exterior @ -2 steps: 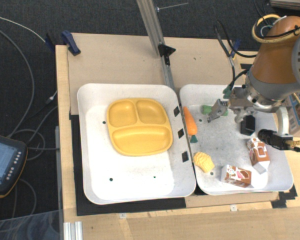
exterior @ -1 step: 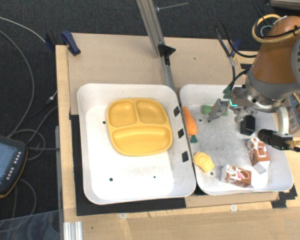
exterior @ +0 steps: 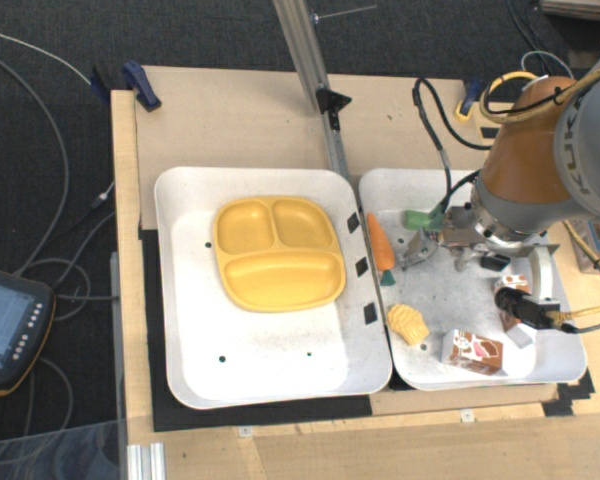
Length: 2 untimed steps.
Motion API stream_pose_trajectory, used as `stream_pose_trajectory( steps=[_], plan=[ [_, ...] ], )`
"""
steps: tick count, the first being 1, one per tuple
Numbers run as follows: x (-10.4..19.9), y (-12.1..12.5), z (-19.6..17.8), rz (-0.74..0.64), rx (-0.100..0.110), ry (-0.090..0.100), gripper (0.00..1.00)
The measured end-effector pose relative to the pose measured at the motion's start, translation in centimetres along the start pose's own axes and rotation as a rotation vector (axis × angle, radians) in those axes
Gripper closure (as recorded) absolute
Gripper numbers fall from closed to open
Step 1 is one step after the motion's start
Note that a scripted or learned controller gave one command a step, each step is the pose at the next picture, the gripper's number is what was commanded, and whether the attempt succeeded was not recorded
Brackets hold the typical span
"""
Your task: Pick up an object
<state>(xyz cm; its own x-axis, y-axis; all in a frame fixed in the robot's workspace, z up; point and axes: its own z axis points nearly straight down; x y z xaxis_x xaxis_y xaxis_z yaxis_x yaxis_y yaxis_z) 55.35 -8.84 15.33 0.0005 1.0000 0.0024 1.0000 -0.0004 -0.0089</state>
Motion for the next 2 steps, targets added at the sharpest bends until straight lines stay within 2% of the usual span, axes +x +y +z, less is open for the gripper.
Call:
stream_pose_trajectory(
  steps=[1, 2],
  plan=[
    [-0.31, -0.94, 5.79, 0.001, -0.002, -0.002, 0.0],
    [-0.37, -0.96, 6.08, 0.001, -0.006, -0.002, 0.0]
  ],
)
